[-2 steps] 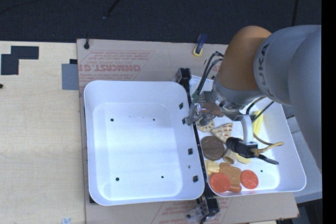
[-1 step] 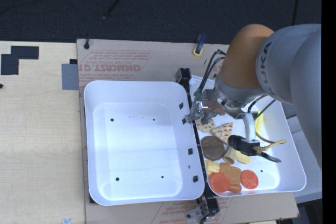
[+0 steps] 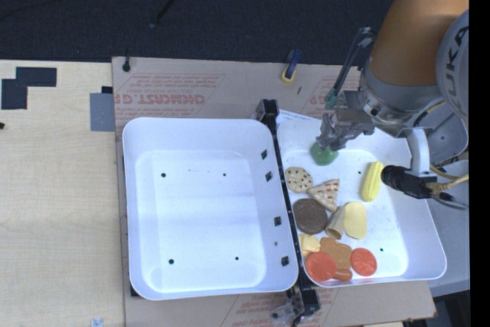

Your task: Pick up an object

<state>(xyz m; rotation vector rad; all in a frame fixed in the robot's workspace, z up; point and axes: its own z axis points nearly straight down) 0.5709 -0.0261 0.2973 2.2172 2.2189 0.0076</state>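
We look down on a pale wooden bench [image 3: 53,188] with a cardboard sheet under two shallow white bins, dark floor beyond. The two-finger gripper [image 3: 331,140] sits low over the far part of the right-hand bin [image 3: 417,241], right above a small round green object [image 3: 324,155] that it seems to touch, though we cannot tell whether it is clamped or released. Nearer us lie a yellow corn cob [image 3: 372,181], a dotted cracker [image 3: 298,179], a brown disc [image 3: 310,215] and orange-red rounds [image 3: 363,262], and the left-hand bin [image 3: 145,165] sits alongside.
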